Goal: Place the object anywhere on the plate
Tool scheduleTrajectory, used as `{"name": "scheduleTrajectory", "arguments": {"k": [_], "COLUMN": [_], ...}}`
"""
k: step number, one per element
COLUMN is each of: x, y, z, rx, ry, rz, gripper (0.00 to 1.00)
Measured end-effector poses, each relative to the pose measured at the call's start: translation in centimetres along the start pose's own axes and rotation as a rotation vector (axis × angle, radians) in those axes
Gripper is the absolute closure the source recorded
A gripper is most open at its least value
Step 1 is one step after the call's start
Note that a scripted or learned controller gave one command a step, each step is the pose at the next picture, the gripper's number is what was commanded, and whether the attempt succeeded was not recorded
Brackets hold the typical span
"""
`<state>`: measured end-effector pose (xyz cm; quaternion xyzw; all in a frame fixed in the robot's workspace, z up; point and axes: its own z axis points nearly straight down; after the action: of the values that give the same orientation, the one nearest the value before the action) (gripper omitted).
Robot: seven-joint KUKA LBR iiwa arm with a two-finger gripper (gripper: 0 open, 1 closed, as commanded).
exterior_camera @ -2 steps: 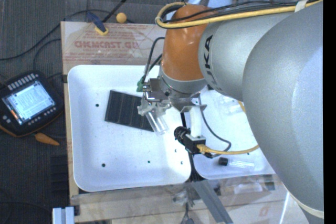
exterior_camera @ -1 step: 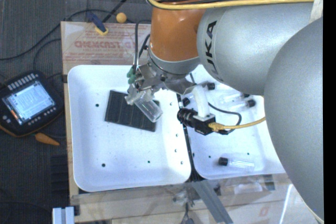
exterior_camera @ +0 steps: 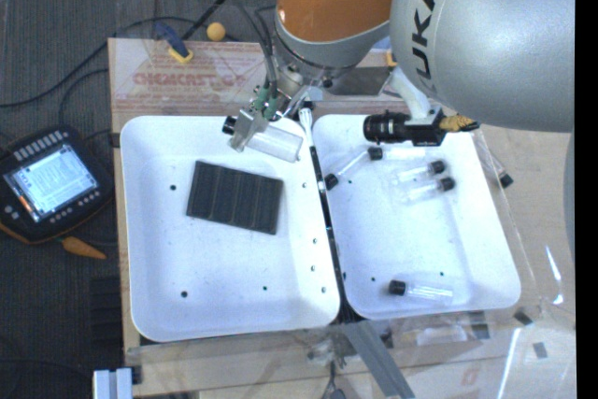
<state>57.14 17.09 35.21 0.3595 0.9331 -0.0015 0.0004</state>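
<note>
Vial near the plate, grip uncertain

Vial [exterior_camera: 277, 145] sits at the gripper [exterior_camera: 254, 128] over the far right corner of the left bin [exterior_camera: 149, 294], clear-bodied and lying roughly level. It appears to be between the fingers, but the wrist blocks part of the view and the clear plastic blends with the white bin, so I cannot tell how wide the fingers stand or whether they truly have it. The plate [exterior_camera: 234, 197], a dark ribbed rectangle, lies flat on the left bin's floor, just in front of and below the vial, nearer the camera.

Main risk: the vial is not yet over the plate. If it is let go here, it would likely land on bare bin floor beside the plate's far edge, or strike that edge and roll off. A round vial rolls easily, and the plate's ribs may or may not stop it, depending on how it lies across them.

Second risk: a weak hold. Smooth clear plastic can slip, and the vial might drop early on the way over.

Third: the bin wall [exterior_camera: 318, 201] between the two bins is close to the gripper's right; a sideways move could clip it. Other vials [exterior_camera: 425, 290] lie in the right bin [exterior_camera: 495, 276], well apart from this work.
</note>
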Motion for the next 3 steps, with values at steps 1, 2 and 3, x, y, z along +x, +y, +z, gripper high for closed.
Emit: {"name": "scheduleTrajectory", "arguments": {"k": [1,2,3], "x": [-0.1,-1.8,-3.1], "y": [5.2,10.1,11.2], "z": [-3.1,-6.7,-7.3], "rx": [-0.003,-0.006,-0.003], "ry": [0.000,-0.001,0.001], "rz": [-0.392,-1.040,-0.467], "gripper": [1.00,1.00,1.00]}}
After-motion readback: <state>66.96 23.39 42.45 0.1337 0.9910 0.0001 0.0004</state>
